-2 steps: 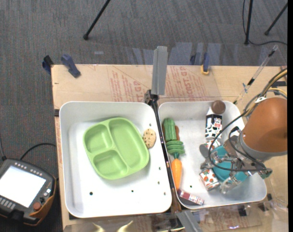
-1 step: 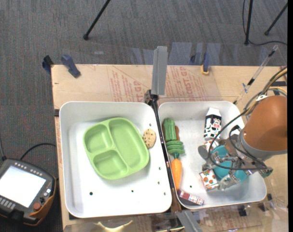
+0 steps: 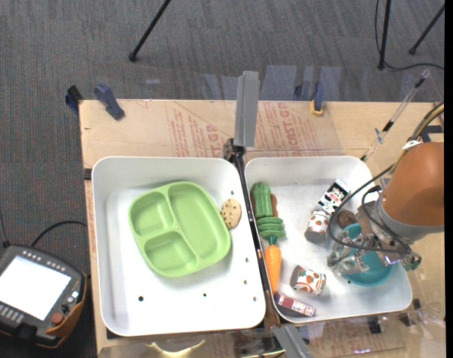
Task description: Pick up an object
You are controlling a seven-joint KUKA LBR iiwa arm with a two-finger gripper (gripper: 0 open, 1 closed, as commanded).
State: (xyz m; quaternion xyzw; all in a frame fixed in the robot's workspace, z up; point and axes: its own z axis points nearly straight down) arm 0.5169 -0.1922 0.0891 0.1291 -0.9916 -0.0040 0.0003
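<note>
The gripper (image 3: 372, 257) hangs low over the right bin (image 3: 301, 171), near its right edge, above a teal bowl (image 3: 368, 274) that sits toward the bin's front right corner. Whether it has hold of anything cannot be told, since the wrist and its orange band (image 3: 419, 185) cover much of what lies beneath. Just left of the gripper a small brown-and-white cup (image 3: 319, 224) lies on its side, and a black-and-white patterned carton (image 3: 335, 195) lies just behind it, toward the bin's middle back. Near the front edge rests a white can with red spots (image 3: 309, 280), and a dark red packet (image 3: 295, 304) lies in front of it against the front wall. Along the bin's left edge a green cucumber (image 3: 263, 199) lies in line with a carrot (image 3: 272, 259). In the left bin (image 3: 122, 171) a green divided plate (image 3: 180, 228) fills the middle, with a cookie (image 3: 230, 212) just beside its right rim.
</note>
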